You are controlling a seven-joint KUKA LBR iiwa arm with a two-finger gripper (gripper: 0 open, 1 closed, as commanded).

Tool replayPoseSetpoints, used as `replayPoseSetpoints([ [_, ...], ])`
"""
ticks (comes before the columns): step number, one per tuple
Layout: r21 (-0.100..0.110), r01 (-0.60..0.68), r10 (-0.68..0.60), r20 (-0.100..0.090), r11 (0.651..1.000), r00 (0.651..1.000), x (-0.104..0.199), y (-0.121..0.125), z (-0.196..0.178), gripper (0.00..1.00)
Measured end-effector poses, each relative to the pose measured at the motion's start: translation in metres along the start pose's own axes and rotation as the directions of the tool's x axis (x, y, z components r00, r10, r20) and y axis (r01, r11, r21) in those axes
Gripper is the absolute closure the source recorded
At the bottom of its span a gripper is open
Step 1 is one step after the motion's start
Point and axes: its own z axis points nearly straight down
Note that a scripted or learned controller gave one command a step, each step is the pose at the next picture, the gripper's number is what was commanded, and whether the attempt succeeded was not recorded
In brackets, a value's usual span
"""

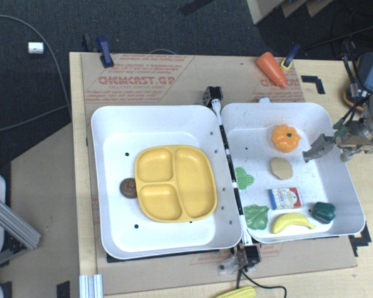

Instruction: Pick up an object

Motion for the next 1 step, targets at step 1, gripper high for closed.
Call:
replayPoseSetpoints([
  [1,-0.002,0.001,-0.001,0.000,1.000,1.000,0.0179,0.0719,0.0220,0.00],
])
